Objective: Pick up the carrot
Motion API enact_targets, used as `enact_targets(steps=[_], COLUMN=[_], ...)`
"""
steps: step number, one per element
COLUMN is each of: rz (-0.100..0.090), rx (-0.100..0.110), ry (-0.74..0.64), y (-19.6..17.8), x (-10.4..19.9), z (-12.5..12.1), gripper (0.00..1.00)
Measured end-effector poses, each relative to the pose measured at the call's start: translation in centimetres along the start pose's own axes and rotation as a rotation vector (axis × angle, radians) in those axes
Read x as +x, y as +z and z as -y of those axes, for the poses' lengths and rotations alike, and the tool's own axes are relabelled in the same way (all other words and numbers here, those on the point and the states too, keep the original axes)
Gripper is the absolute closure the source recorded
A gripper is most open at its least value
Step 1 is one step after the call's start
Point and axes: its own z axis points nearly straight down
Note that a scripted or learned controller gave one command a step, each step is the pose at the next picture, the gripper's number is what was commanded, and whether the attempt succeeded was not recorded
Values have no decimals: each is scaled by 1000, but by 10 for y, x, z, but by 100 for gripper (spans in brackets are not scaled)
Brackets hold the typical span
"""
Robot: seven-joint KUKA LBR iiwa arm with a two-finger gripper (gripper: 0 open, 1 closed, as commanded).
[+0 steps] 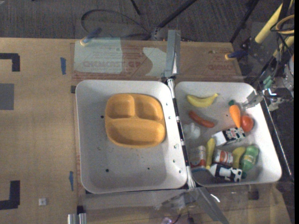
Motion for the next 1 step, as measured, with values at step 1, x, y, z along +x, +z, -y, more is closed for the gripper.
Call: enact_targets(steps=[1], rz=[3], rx=[-5], ry=[-1], y=[89], x=[-23], z=[-45], gripper=[0])
